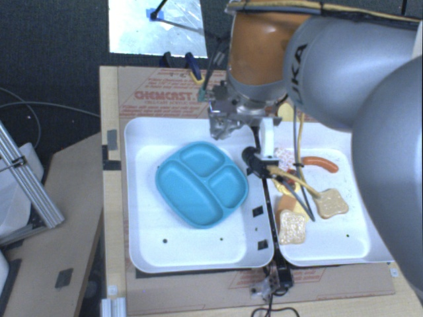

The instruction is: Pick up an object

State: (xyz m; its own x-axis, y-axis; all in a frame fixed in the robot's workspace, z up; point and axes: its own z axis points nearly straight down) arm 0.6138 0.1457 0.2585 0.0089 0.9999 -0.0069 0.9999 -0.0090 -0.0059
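My gripper (pixel 222 127) hangs over the far right corner of the left bin (pixel 140 236), just beyond the far edge of a blue divided plate (pixel 198 184) that lies flat in that bin. Nothing shows between its tips. In the right bin (pixel 360 246) lie an orange-red sausage (pixel 322 164), a tan toast slice (pixel 332 203), a speckled square cracker (pixel 293 228), a brown bread piece (pixel 285 203) and a pink speckled piece (pixel 284 156). The arm's grey and orange body covers the far right of the view.
The bins rest on a cardboard sheet (pixel 165 92) on the bench. A shiny foil-like panel (pixel 155 18) lies beyond it, and metal rails (pixel 26 183) stand at the left. The wall between the bins (pixel 268 223) runs just right of the plate.
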